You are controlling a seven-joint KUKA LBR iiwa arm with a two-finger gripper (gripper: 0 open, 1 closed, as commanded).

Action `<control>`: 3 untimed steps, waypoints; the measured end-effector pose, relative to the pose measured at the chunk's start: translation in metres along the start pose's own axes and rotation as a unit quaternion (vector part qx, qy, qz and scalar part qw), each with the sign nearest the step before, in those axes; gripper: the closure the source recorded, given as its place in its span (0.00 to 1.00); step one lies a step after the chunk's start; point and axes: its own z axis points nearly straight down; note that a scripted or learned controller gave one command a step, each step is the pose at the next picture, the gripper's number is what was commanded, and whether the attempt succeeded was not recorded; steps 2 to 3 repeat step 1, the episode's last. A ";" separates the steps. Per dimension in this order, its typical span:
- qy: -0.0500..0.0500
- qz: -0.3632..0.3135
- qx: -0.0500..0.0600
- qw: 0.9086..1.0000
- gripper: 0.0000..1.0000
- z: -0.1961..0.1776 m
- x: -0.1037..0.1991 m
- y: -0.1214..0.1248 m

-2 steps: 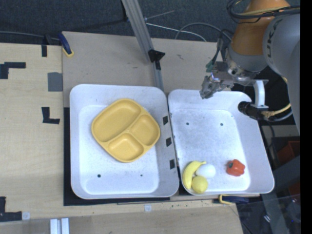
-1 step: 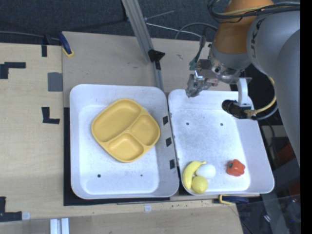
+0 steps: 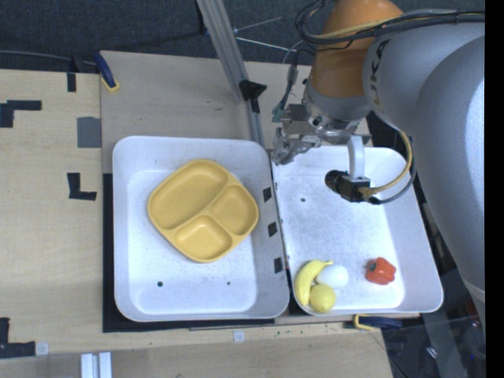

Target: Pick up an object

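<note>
Hanging over the far left corner of the right bin (image 3: 409,211), the claw (image 3: 293,146) carries nothing I can see; whether it is apart or together I cannot tell. The banana (image 3: 309,274), egg (image 3: 334,276) and lemon (image 3: 322,297) huddle near the front rim, well apart from the claw, probably touching.

Plate (image 3: 203,209) in left bin (image 3: 130,211), banana (image 3: 309,275), egg (image 3: 333,276), lemon (image 3: 322,297) touching at right bin's (image 3: 394,211) front left corner, pepper (image 3: 380,271) to their right, gripper (image 3: 285,154) over back left corner

Even light — soft, slightly grainy
</note>
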 end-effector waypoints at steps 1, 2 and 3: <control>0.000 0.000 0.000 1.000 1.00 0.010 0.051 -0.005; 0.000 0.000 0.000 1.000 1.00 0.010 0.051 -0.005; 0.000 0.000 0.000 1.000 1.00 0.010 0.051 -0.005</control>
